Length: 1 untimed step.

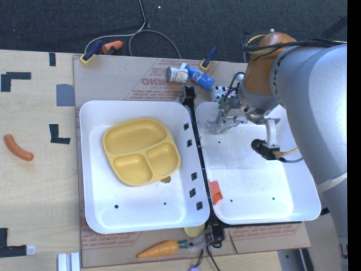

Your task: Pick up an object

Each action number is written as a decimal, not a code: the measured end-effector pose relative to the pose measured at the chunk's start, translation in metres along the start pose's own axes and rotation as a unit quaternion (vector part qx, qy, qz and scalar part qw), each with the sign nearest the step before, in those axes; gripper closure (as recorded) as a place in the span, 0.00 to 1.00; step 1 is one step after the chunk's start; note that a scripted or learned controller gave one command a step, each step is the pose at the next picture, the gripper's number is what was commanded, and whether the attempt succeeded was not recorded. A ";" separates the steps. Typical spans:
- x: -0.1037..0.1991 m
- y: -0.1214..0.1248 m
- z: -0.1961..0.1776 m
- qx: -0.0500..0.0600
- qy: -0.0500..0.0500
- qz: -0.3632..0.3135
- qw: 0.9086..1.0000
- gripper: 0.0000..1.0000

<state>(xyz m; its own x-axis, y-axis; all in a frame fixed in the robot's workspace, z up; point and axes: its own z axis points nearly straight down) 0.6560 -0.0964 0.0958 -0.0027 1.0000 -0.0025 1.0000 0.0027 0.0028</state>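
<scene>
My gripper (221, 121) hangs low over the far left corner of the right bin (254, 179), close to the bin floor. I see no object at its tip. A yellow divided plate (141, 150) lies in the left bin (96, 208), and a small dark thing (165, 179) peeks out from under the plate's near edge. The grey arm with its orange band (268, 66) comes in from the right above the right bin.
A white and blue bottle (190, 75) lies on the cardboard behind the bins. An orange carrot (159, 249) rests in front of the bins and a reddish sausage (18, 147) lies on the bench at far left. An orange tag (215, 192) sits by the divider between the bins.
</scene>
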 end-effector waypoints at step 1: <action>0.000 0.000 0.000 0.000 0.000 0.000 1.000 0.00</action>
<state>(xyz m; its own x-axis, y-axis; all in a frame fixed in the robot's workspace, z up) 0.6559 -0.0964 0.0956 -0.0025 1.0000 -0.0030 1.0000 0.0025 0.0024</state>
